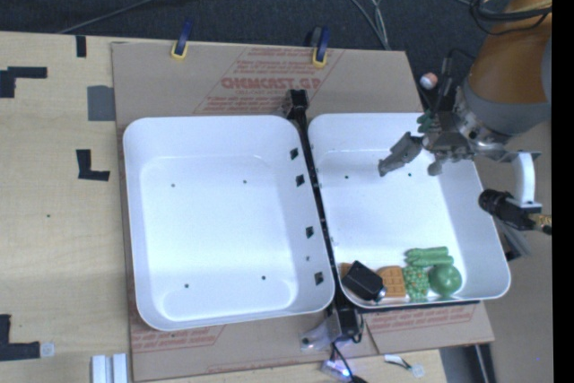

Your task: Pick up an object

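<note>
Several small objects lie along the near edge of the right bin [466, 193]: a black block [363, 281], an orange waffle-like piece [391, 280], a green studded piece [418, 282], a long green piece [427, 256] and a green ball [446, 280]. My gripper [414, 163] hangs over the far part of the right bin, well away from the objects. It is open, its two fingers spread apart with nothing between them.
The left bin [143, 193] sits beside the right one, with a black divider with clips [309, 193] between them. Both rest on a cardboard sheet [260, 76]. Cables run across the dark floor at the back.
</note>
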Controlling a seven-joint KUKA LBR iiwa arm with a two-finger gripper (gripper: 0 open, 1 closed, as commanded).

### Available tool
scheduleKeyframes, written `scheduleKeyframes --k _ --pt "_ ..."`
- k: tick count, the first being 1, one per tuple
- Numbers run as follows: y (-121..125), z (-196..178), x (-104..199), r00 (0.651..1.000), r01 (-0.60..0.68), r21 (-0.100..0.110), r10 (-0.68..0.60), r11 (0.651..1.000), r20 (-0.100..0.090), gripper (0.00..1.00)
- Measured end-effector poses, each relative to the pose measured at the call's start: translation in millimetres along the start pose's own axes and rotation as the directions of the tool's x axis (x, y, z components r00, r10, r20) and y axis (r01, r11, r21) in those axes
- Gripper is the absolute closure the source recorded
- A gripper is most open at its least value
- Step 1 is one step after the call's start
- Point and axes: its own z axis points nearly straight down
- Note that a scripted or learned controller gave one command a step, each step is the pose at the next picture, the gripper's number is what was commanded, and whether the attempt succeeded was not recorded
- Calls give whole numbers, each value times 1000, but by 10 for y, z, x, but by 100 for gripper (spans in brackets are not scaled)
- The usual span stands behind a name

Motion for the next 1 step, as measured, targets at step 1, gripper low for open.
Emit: scheduleKeyframes --k 1 --pt "-247 619 -41 1000 -1 5 1 1000 0 0"
